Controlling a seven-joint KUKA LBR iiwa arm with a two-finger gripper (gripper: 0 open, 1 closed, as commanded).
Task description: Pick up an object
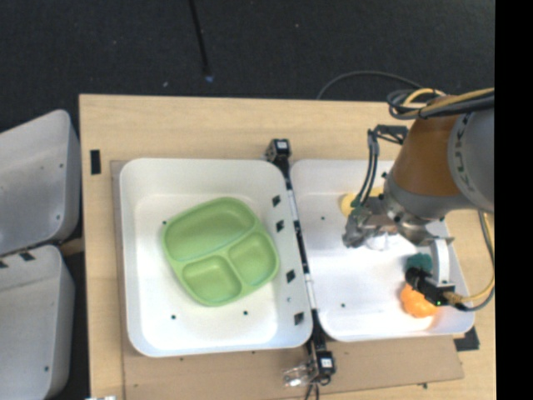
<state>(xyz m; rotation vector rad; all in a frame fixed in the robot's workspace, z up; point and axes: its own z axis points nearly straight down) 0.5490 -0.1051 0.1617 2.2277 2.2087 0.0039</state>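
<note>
So the bench (100,123) has two shallow white bins sitting side by side. The left bin (141,307) has a light green divided plate (220,250) lying flat in it, turned at a bit of an angle, with one big compartment and two smaller ones. It sits roughly in the middle of that bin and nothing is touching it.

The arm (433,161) comes in from the right, and its orange band and grey body hang over the right bin (350,307). The gripper (364,230) is down low over the upper middle of that bin, but honestly it's just a dark metallic clump from this angle, so there's no telling how the jaws stand or whether anything is in them.

For things to grab in the right bin: there's a yellow object (348,201) peeking out just above and left of the gripper, mostly hidden by the arm. An orange object (416,302) sits near the bin's lower right corner, with a small green object (419,262) just above it, next to a white bracket and some dark cabling on the arm. Both lie well apart from the gripper.
</note>
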